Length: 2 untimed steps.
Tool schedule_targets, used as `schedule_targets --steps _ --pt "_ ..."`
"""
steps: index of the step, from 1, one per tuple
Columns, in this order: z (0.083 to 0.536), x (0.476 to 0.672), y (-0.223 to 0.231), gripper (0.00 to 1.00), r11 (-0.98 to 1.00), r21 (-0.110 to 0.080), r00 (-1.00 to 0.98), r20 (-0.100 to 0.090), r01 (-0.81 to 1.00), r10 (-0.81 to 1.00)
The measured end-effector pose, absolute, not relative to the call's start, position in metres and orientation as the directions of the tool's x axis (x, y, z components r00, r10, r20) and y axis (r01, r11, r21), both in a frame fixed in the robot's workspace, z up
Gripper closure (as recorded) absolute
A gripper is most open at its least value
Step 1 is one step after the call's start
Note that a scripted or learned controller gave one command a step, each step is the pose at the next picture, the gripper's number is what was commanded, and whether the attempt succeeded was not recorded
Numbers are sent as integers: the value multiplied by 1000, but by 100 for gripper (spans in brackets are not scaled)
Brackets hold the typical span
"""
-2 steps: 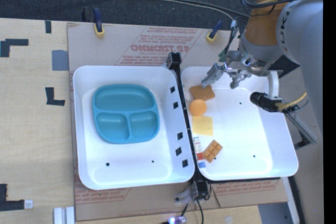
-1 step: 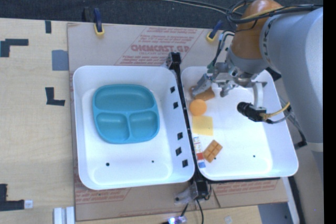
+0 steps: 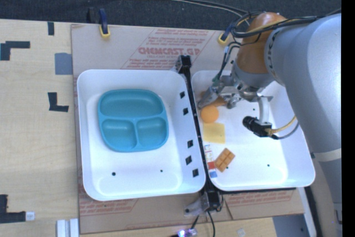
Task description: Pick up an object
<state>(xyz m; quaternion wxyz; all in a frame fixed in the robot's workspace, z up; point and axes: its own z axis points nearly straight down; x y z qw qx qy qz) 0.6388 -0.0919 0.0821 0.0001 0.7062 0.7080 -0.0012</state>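
Right of frame centre, the gripper [image 3: 213, 101], its state impossible to tell, hovered at the orange ball [image 3: 209, 115], seemingly light, smooth, best pinched across its middle.

Arm [image 3: 310, 58]: thick, rounded, light grey casing, right side of frame. Orange band [image 3: 260, 44] above wrist. Black cables looping over band, upper centre right. Gripper [image 3: 213, 98]: dull metal fingers, grey bracket. Black cylindrical fitting [image 3: 256, 126] with yellow cable below wrist. White plate with screw holes beside it.
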Motion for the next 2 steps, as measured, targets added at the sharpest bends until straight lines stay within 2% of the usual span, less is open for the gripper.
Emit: schedule_targets --steps 1,2 --pt "94 639 -91 100 3 -2 -3 -1 1000 1000" --pt "144 632 -97 100 0 3 0 0 1000 1000"
